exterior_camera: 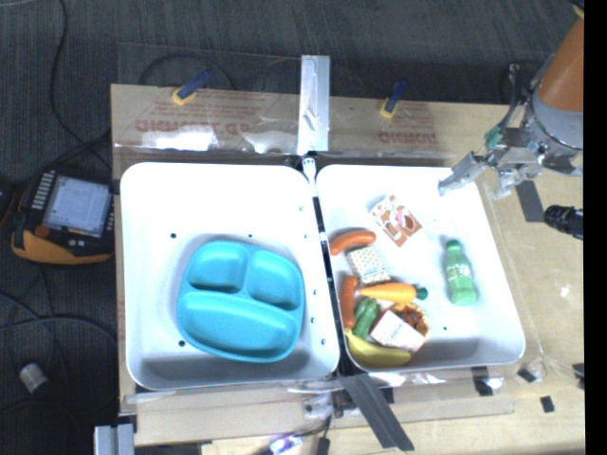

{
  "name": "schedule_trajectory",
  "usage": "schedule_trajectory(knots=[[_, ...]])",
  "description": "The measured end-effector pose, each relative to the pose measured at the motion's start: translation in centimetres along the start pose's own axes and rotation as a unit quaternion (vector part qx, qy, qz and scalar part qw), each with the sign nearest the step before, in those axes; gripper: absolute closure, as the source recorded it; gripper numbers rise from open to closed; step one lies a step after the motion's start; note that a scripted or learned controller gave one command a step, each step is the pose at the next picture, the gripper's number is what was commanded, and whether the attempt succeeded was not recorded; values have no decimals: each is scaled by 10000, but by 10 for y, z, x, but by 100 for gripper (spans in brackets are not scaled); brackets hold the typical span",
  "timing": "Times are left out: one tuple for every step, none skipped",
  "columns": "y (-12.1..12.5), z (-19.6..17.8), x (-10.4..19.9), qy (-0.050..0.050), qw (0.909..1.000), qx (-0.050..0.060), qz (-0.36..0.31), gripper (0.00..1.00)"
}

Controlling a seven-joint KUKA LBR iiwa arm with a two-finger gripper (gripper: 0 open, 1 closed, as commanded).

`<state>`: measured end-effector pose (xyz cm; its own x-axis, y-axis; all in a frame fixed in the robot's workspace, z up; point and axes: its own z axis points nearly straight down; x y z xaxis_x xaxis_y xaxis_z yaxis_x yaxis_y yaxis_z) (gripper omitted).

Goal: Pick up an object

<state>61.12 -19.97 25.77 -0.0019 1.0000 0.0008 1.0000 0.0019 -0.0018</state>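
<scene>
We see two bins (pixel 133 282) side by side, the left holding a blue tray (pixel 242 297), the right keeping loose toys within the arm's reach. The arm (pixel 569 74) hangs over the right bin's far corner, its gripper (pixel 474 171) carrying nothing; whether it is open we cannot tell. Our likeliest target, the green bottle (pixel 460 273), lies apart from the pile, long axis near to far, cap pointing away.

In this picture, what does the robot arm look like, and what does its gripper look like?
The arm enters at the upper right: a rounded orange band above a pale grey wrist section. Below it hangs the gripper, a cluttered grey metal assembly with thin dark cables along it and a small green spot on its body. A slim, light grey finger sticks out toward the right bin.
</scene>
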Motion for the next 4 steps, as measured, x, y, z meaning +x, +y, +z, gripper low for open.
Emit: schedule_trajectory(knots=[[-27, 143, -10, -3, 9990, 4, -445, 0], [-27, 134, -9, 5, 9990, 0, -446, 100], [54, 27, 23, -22, 9992, -9, -408, 100], [35, 18, -22, -28, 9986, -4, -532, 100]])
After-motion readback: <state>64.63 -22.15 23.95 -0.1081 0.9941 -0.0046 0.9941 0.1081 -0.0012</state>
